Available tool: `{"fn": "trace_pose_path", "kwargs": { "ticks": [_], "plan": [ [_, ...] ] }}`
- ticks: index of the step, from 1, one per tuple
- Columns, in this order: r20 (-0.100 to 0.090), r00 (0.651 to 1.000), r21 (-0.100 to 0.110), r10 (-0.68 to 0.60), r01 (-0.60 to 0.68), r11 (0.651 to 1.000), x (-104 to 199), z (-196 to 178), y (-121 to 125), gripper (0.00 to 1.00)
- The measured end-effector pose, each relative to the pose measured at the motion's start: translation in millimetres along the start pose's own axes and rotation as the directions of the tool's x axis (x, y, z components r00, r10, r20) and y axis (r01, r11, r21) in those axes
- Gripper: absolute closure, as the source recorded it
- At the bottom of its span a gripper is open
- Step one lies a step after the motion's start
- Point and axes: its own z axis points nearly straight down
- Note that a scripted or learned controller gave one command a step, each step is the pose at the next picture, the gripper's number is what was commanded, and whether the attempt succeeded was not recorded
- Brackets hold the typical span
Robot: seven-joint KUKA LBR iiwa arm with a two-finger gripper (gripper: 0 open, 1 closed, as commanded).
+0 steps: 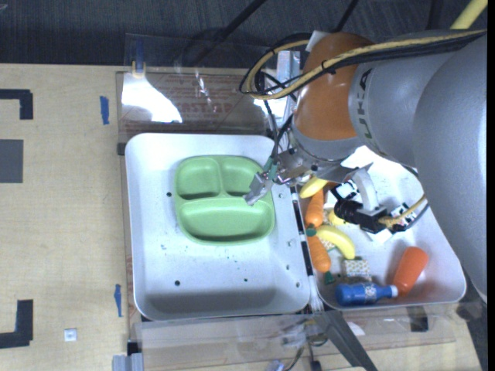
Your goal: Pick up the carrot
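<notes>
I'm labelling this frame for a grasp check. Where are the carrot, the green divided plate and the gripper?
carrot (pixel 318 253): camera view, middle of its orange body.
green divided plate (pixel 224 216): camera view, floor of its large front compartment.
gripper (pixel 257 191): camera view, between its fingertips, over the plate's right edge.

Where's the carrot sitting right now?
The carrot lies in the right bin, against its left wall, just below the banana and above the blue bottle.
</notes>
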Motion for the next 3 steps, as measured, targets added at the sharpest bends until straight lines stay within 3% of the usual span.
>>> {"fn": "trace_pose_path", "kwargs": {
  "ticks": [1, 2, 3],
  "plan": [
    [-0.002, 1.000, 0.003, -0.028, 0.028, 1.000, -52.3, 0.2, -65.4, 0.00],
    [0.000, 1.000, 0.001, -0.030, 0.030, 1.000, -52.3, -9.6, -64.4, 1.00],
    [-0.001, 1.000, 0.001, -0.030, 0.030, 1.000, -52.2, -9.6, -64.4, 0.00]
  ]
}}
